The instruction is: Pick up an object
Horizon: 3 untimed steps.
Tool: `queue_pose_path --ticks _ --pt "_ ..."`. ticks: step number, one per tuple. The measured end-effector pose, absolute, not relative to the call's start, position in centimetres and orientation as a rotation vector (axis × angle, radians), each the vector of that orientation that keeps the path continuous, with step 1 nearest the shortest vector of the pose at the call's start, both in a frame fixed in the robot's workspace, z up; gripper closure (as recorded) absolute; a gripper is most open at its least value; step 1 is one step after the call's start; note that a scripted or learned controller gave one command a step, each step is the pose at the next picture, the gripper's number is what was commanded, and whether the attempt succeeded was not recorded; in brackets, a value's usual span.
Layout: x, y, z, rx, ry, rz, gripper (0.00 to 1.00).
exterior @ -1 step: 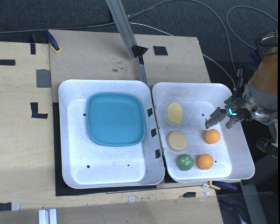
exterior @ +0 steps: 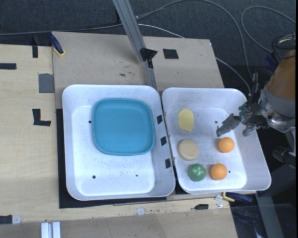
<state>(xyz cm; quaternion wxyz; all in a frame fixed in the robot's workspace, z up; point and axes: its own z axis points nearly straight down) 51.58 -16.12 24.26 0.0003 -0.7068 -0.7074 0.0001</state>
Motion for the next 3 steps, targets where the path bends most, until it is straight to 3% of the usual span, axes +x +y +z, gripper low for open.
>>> queue_pose_path --ticks 3 --pt "52.1 -15.3 9.2 -2.223 -2.225 -0.005 0.0"
